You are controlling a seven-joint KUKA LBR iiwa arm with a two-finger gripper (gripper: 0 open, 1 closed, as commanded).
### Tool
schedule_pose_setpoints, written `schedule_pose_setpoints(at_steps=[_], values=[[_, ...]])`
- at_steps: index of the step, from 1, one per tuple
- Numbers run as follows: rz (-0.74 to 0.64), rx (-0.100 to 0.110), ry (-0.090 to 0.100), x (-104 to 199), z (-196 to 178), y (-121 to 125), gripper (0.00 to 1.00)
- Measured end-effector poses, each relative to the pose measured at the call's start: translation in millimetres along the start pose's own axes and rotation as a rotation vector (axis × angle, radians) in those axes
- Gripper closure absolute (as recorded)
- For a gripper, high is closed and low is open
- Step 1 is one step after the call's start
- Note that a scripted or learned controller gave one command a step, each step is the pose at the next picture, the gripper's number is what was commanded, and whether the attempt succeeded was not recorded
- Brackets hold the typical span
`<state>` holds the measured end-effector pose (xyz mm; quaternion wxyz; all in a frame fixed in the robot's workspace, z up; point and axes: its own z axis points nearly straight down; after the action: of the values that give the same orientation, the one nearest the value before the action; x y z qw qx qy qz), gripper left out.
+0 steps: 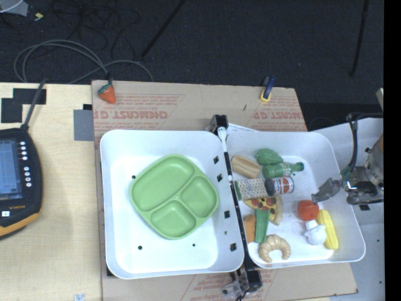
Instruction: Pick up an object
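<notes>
Mirrored red lettering reading roughly "CHEMCRST" runs across the cardboard sheet (188, 105) beneath two white bins. The left bin (119, 231) holds a green divided plate (173, 196) with bare floor on every side. The right bin (335, 149) carries play food crowded from 9 to 6 o'clock: a hot dog (245, 165), a green bottle (282, 169), a small can (283, 185) whose label is too small to read, a croissant (275, 248), a tomato (307, 210) and a corn cob (328, 228). The gripper (326, 190) hangs at the bin's 3 o'clock rim, just above the tomato; whether its pincer is released or clenched cannot be told.
</notes>
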<state>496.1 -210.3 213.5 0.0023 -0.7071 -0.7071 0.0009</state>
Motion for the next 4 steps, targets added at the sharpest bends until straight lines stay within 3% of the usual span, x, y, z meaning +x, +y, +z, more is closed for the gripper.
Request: schedule_pose_setpoints(at_steps=[1,2,3,4], values=[[-0.001,0.008,0.004,22.5,124.1,21.5,0.0],[0.006,0.003,0.002,18.6,108.3,22.1,1.0],[-0.004,-0.005,-0.003,101.3,125.2,25.3,1.0],[-0.007,-0.008,0.0,174.2,21.5,36.9,1.0]])
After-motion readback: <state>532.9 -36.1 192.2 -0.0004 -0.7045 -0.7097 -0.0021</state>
